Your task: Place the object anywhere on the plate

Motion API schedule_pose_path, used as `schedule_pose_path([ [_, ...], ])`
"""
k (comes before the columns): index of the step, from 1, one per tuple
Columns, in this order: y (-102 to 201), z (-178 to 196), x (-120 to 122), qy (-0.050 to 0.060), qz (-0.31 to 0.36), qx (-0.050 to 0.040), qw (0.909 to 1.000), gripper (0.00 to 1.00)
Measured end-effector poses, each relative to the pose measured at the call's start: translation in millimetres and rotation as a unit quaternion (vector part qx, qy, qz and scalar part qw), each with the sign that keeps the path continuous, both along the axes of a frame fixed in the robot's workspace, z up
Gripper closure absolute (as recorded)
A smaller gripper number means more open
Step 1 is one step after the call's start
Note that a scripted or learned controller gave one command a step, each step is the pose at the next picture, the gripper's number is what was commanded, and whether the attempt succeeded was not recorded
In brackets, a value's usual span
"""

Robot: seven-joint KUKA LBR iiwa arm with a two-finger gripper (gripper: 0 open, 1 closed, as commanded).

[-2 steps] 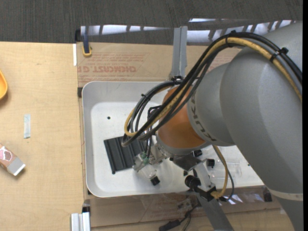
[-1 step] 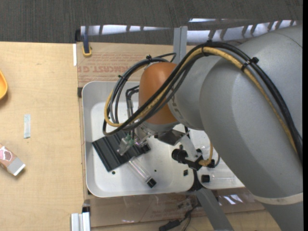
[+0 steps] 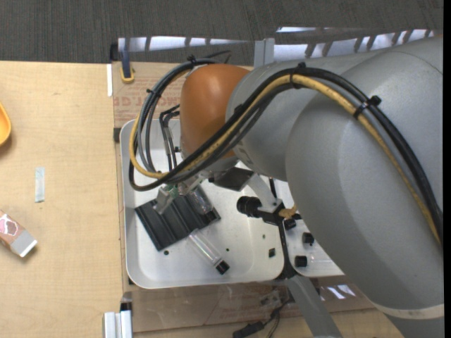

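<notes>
Jaws at black ridged block (image 3: 176,222), beside clear tube (image 3: 206,249), in white bin (image 3: 141,274)

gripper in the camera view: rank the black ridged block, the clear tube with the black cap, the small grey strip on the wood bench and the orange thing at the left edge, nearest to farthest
From the gripper:
1. Black ridged block, just below it in the white bin.
2. Clear tube, lower right in the same bin.
3. Grey strip, out left on the wooden bench.
4. Orange thing, at the far left edge.

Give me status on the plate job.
Done: nothing yet. In hand: the end effector is low over the black ribbed block in the white bin; a grip can't be confirmed. Left: grasp, carry, set on the plate.
</notes>
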State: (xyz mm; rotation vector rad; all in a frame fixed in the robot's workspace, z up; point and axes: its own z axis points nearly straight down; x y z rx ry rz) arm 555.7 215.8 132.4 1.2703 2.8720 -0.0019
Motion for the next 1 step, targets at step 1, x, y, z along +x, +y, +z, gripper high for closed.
schedule_pose_path([
  [1, -2.5, 72.7, 45.1, 0.000, -0.196, -0.0008, 0.9806, 0.00],
])
